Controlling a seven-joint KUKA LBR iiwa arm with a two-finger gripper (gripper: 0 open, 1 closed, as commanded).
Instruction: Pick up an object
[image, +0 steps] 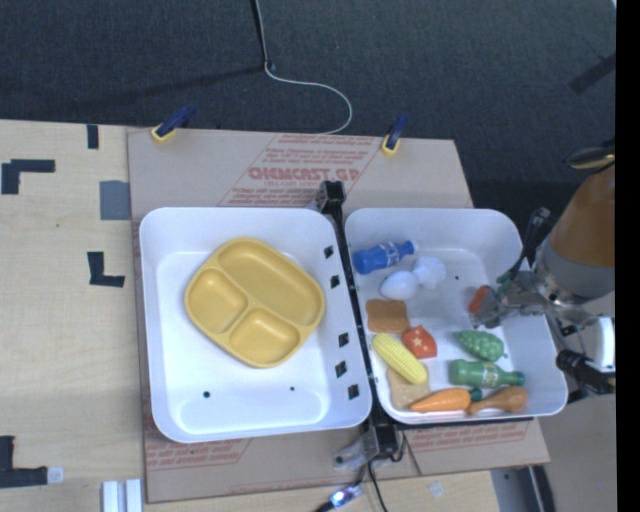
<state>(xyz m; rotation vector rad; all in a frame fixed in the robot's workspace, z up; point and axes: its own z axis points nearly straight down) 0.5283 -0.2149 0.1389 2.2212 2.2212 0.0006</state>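
Tool: the tool (487, 308) hangs low over the right bin's right side, dark fingers pointing left; whether they are spread or closed cannot be told, and nothing can be made out between them.
Red object: a small red piece (481, 297) sits right at the tool's tip; contact is unclear.
Nearest toys: a green bumpy vegetable (480, 346) just below the tool, a green bottle (484, 375) below that.
Front edge: a carrot (440, 401) and an orange piece (503, 399) lie along the bin's near wall.
Left side of bin: corn cob (400, 358), red strawberry-like piece (421, 342), brown bread slice (387, 316).
Back of bin: blue bottle (382, 256), two pale round objects (412, 279).
Right bin: white, shallow (505, 228).
Left bin: white (160, 300), holding a yellow divided plate (254, 300).
Desk: cardboard sheet (220, 165) under both bins.
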